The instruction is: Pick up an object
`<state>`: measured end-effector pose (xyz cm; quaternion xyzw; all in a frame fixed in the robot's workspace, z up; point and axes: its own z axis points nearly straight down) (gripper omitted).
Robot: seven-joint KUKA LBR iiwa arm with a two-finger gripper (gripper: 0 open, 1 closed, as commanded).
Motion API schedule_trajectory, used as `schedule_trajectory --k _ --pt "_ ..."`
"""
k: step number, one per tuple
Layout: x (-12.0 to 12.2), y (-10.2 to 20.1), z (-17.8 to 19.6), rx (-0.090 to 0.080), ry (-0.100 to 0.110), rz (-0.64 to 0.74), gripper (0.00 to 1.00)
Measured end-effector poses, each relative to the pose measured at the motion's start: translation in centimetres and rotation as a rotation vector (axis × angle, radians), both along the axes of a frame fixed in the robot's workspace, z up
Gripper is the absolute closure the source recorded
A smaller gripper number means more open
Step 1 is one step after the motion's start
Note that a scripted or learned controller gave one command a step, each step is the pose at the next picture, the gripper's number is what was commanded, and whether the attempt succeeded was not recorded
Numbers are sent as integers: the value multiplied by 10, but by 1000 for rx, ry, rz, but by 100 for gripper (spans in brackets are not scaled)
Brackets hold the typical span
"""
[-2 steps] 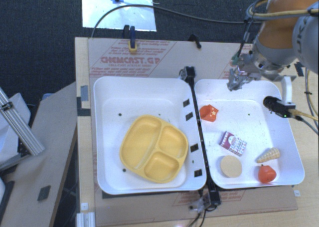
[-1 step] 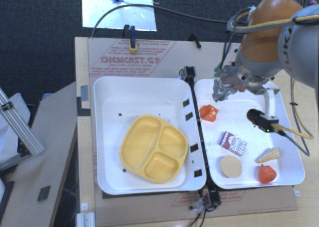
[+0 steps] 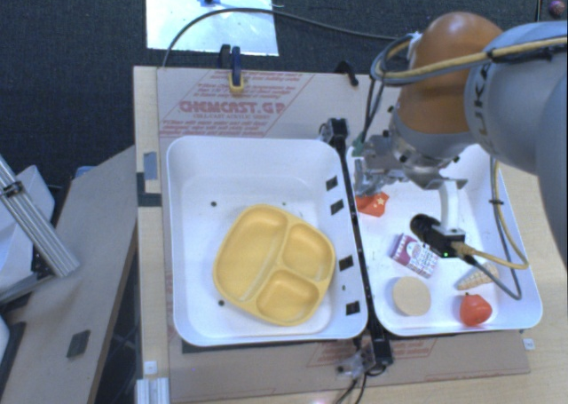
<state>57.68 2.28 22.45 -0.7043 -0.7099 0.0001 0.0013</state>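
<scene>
My gripper [image 3: 366, 182] hangs low over the left side of the right bin [image 3: 524, 304], close to the divider between the bins. Just below and right of it lies a small orange-red piece [image 3: 374, 205], partly covered by the gripper; whether the two touch is unclear. Further forward in the same bin lie a maroon and white packet [image 3: 411, 254], a tan round disc [image 3: 411, 296], a red tomato-like piece [image 3: 476, 308] and a pale yellow wedge [image 3: 471, 280]. The arm's orange band [image 3: 444, 56] and grey body cover the bin's back part.
The left bin [image 3: 191, 180] holds a yellow three-compartment plate [image 3: 273, 263]. A black part with a yellow cable [image 3: 437, 235] hangs from the arm over the right bin's middle. A metal frame [image 3: 35, 225] stands off the bench at the left.
</scene>
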Motion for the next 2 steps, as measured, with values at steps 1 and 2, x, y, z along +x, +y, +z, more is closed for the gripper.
schedule_trajectory --k 1,2 --pt "-26 40 -7 0 0 0 100" --pt "-45 79 -7 0 -1 1 100"
